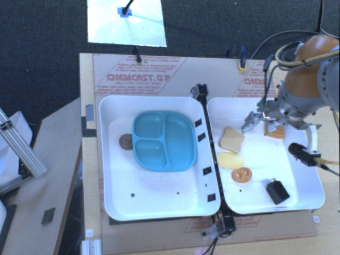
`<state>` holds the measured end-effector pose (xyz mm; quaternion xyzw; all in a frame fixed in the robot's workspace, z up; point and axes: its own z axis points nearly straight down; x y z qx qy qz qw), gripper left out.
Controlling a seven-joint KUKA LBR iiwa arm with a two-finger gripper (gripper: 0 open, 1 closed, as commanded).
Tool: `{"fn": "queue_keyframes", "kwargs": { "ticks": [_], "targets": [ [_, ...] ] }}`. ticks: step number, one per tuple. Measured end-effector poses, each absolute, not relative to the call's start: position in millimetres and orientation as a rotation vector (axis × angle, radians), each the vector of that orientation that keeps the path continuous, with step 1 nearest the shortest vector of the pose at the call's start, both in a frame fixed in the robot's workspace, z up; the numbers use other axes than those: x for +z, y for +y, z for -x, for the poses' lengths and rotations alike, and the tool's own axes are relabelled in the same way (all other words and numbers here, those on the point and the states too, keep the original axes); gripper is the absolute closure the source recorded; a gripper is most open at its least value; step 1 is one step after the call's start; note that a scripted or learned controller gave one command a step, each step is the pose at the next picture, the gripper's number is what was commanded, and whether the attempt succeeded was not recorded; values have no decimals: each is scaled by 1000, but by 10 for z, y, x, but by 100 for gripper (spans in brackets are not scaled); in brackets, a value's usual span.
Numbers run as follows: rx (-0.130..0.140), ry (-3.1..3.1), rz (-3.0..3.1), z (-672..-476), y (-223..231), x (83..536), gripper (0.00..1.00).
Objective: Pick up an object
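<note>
Gripper (258, 119) hangs low over the far part of the right bin (303, 166), its metal fingers pointing toward nine o'clock; whether they are apart or together cannot be told at this slant. Nothing shows between them. Behind it, at three o'clock, the grey arm (313, 84) with its orange band rises out of view. An orange-brown piece (275, 132) lies just beside the gripper at four o'clock, partly hidden by it. At seven o'clock from the gripper, near but apart, sits a toast-shaped slice (232, 139); below that slice lies a pale yellow piece (230, 160), and touching its lower right edge is an orange pretzel (241, 175). A black block (278, 190) rests toward the bin's near right corner. In the left bin (114, 142) a blue divided plate (162, 141) lies flat, with a small brown disc (126, 141) touching its nine o'clock edge.
</note>
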<state>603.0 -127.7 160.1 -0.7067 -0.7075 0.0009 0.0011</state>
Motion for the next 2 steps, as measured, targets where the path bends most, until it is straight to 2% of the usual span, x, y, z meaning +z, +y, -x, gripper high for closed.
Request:
{"fn": "queue_keyframes", "kwargs": {
  "ticks": [1,2],
  "targets": [
    [3,-2221,2218,-6088,-1253,998,0],
    [-5,-2224,2224,-6115,-1258,886,0]
  ]
}}
